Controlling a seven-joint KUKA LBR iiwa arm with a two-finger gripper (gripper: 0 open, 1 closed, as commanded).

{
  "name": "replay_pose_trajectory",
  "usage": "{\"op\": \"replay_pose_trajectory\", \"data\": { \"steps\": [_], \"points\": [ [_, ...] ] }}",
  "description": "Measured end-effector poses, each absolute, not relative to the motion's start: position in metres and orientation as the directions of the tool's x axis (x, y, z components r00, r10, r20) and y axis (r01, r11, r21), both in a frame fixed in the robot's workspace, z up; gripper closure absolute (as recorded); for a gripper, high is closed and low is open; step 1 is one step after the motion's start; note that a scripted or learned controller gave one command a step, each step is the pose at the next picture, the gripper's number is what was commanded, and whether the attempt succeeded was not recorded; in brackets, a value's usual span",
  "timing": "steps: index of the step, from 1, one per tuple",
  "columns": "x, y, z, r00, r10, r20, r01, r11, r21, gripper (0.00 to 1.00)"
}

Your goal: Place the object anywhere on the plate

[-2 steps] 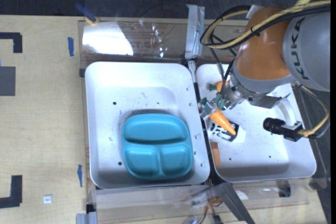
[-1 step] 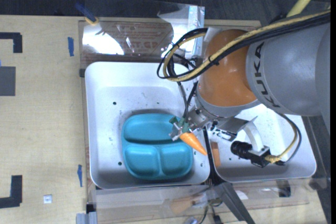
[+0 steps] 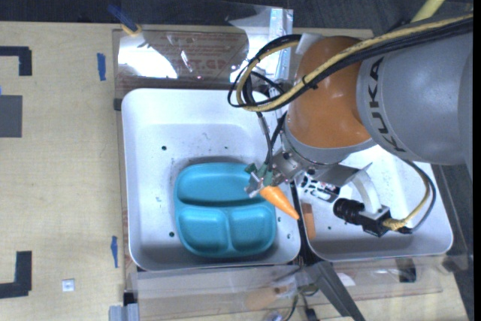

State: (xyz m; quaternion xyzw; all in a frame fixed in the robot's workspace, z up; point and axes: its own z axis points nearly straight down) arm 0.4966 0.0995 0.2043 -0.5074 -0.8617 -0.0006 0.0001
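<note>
A blue divided plate (image 3: 223, 218) lies in the left bin (image 3: 150, 162), toward its front. An orange carrot-shaped object (image 3: 279, 200) with a green top hangs over the plate's right rim, tip pointing right and down. The gripper (image 3: 264, 180) is right at the carrot's green end, under the orange wrist band (image 3: 327, 101). The arm's bulk covers the gripper from above.
The right bin (image 3: 421, 237) sits beside the left one, partly under the arm, with a black cable fitting (image 3: 364, 216) above it. Clear plastic sheeting (image 3: 195, 52) lies behind the left bin. Yellow and black cables (image 3: 259, 86) loop near the wrist.
</note>
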Motion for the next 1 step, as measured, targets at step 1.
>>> {"op": "replay_pose_trajectory", "data": {
  "steps": [1],
  "points": [
    [0.4965, 0.0994, 0.2040, -0.485, 0.875, 0.001, 0.875, 0.485, 0.000, 0.00]
  ]
}}
